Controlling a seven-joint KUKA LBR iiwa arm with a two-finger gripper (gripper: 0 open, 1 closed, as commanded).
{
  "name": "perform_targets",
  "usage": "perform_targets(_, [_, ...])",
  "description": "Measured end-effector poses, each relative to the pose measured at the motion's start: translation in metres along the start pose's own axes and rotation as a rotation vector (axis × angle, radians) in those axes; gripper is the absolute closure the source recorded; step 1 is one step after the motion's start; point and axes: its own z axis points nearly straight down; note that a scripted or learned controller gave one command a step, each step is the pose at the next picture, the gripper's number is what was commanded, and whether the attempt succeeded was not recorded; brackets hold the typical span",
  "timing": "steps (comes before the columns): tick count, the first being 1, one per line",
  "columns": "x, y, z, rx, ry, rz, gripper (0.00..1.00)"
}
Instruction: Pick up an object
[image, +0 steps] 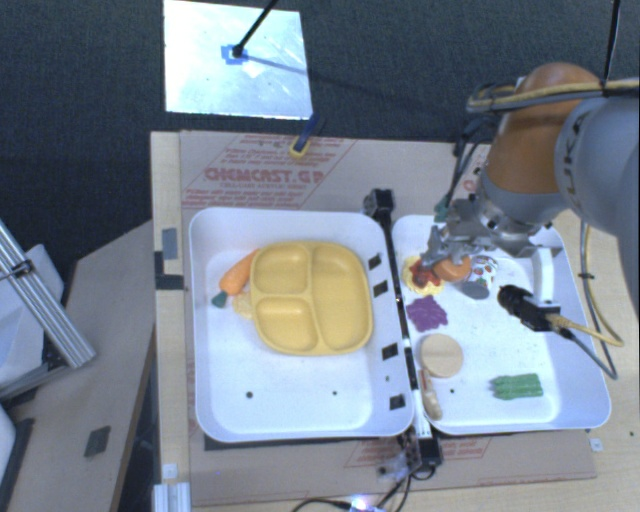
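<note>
My gripper (441, 262) reaches down into the upper left part of the right bin (575, 385). It sits right over a cluster of small toys: a red piece (424, 276), an orange piece (455, 269) and a yellow piece (411, 268) beneath them. A grey piece (475, 290) lies just right of the cluster. Whether anything sits between the fingers is hidden by the wrist.
The right bin also holds purple grapes (427, 313), a tan disc (441, 355), a green piece (516, 386) and a small pale item (431, 398) by the divider. In the left bin (215, 400) lie a yellow divided plate (303, 297) and a carrot (234, 275).
</note>
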Motion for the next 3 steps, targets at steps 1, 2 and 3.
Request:
perform_targets(1, [-0.008,0.000,-0.019,-0.003,-0.002,0.006,1.00])
perform_targets(2, [-0.004,-0.001,0.000,0.000,-0.002,0.005,1.00])
perform_targets(3, [-0.012,-0.006,-0.019,-0.003,-0.002,0.008,1.00])
